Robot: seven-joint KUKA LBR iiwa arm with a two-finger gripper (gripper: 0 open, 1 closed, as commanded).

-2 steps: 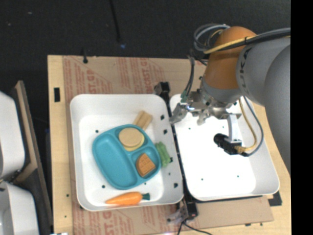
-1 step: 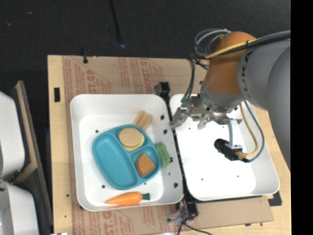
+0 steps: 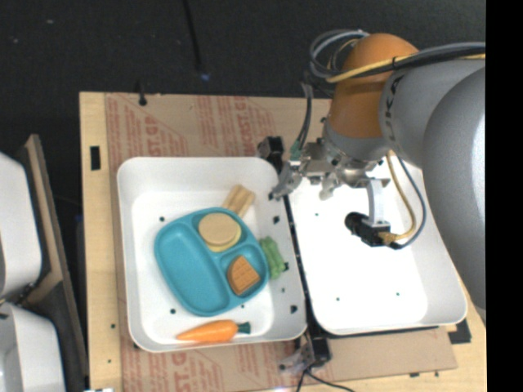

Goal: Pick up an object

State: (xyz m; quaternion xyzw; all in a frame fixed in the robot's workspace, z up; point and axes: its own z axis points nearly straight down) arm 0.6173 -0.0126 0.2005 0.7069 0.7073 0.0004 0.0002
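The left bin (image 3: 135, 243) holds a blue divided tray (image 3: 189, 272) with a round tan disc (image 3: 221, 230) and a brown toast-like piece (image 3: 243, 275) in its compartments. A pale wooden block (image 3: 239, 198) lies just behind the tray. Against the tray's right side sits a small green piece (image 3: 272, 257). An orange carrot (image 3: 214, 331) lies along the bin's front wall. My gripper (image 3: 313, 178) hangs over the back left corner of the right bin (image 3: 372, 296), close to the wall between the bins. The wrist hides what is beneath it.
The grey arm with its orange band (image 3: 368, 88) covers the right bin's back right part. A black cable fitting (image 3: 368, 229) hangs over the middle of that bin. The cardboard-covered bench (image 3: 188, 121) lies behind the bins.
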